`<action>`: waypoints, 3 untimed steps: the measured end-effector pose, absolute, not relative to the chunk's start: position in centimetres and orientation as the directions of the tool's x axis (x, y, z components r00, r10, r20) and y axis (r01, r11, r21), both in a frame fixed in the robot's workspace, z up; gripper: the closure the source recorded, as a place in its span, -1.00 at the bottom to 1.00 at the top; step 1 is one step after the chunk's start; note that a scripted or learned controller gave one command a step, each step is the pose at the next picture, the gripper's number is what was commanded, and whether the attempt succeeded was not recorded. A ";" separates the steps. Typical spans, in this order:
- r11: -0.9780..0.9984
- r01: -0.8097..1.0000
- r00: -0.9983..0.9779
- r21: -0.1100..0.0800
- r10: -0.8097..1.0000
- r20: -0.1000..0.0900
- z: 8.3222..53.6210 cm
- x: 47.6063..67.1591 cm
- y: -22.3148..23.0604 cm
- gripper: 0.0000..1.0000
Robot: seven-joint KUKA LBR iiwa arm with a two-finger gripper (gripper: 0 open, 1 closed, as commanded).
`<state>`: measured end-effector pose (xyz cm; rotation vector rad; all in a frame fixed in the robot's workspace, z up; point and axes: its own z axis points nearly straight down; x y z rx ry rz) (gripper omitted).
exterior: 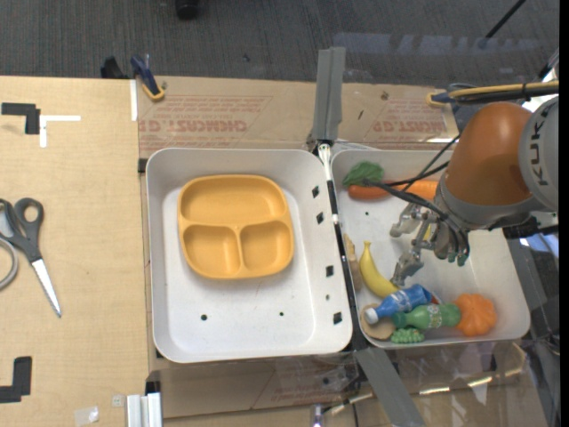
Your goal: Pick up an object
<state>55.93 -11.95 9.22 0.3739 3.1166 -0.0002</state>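
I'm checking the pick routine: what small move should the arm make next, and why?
Probably a short drop straight down. The tool hangs in the right bin just above the blue bottle and beside the banana, with nothing between its tips, so lowering onto the bottle looks like the nearest grasp.

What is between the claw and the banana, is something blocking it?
Nothing visible blocks it. The claw hangs in the right bin, just right of the banana and above the blue bottle. The white bin floor shows in the gap between claw and banana.
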 end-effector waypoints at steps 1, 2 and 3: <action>0.989 0.150 -0.989 0.000 0.150 -0.006 9.4 63.2 -13.6 -1.00; 0.976 0.216 -0.976 0.000 0.216 -0.006 9.4 60.4 -19.8 -1.00; 0.947 0.321 -0.947 0.001 0.321 -0.008 9.5 62.8 -17.8 -1.00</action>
